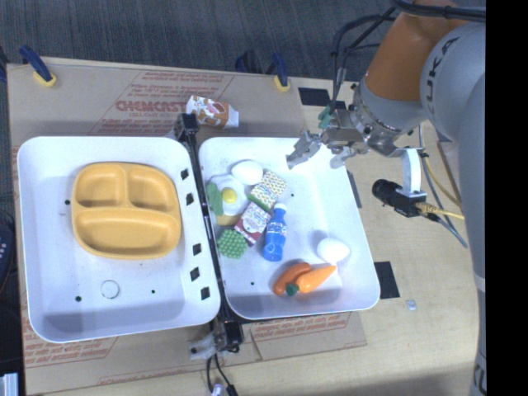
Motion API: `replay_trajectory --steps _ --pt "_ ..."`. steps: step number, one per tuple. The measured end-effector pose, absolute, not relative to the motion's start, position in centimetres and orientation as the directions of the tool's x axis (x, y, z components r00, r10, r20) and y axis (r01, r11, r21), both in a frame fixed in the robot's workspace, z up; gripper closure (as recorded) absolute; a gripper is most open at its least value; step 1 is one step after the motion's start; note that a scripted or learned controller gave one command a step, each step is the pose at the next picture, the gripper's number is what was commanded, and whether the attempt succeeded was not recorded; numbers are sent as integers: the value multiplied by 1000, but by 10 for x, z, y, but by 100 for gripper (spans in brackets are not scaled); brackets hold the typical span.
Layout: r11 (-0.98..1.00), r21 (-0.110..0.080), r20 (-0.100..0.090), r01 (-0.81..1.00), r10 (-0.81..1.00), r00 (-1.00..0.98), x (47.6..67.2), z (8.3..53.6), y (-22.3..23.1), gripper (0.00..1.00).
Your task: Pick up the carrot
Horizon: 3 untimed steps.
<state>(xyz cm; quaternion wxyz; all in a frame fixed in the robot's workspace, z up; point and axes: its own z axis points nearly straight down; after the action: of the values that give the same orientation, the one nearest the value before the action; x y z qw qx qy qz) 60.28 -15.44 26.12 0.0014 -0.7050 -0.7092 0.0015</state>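
Right bin (363, 291), carrot (305, 280) beside egg (332, 250)

I see an orange carrot (307, 280) with a green tip, a blue bottle (274, 233) capped white, a white egg (333, 249), a green checked piece (233, 243), a mustard-yellow tray (126, 209), both bins (49, 304) white, and brown cardboard (140, 97) printed red.

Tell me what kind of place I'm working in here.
Probably a robot lab test bench: two white bins clamped on cardboard, toy food such as the carrot, and a yellow divided tray.
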Motion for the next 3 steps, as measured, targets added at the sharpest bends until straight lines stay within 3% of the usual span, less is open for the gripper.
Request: replay_trajectory --steps 1,2,3 --pt "347 -3 2 938 938 -347 553 157 -184 0" --pt "405 -4 5 914 914 -405 478 104 -185 0" --pt "456 -3 5 890 890 -456 476 119 -153 0"
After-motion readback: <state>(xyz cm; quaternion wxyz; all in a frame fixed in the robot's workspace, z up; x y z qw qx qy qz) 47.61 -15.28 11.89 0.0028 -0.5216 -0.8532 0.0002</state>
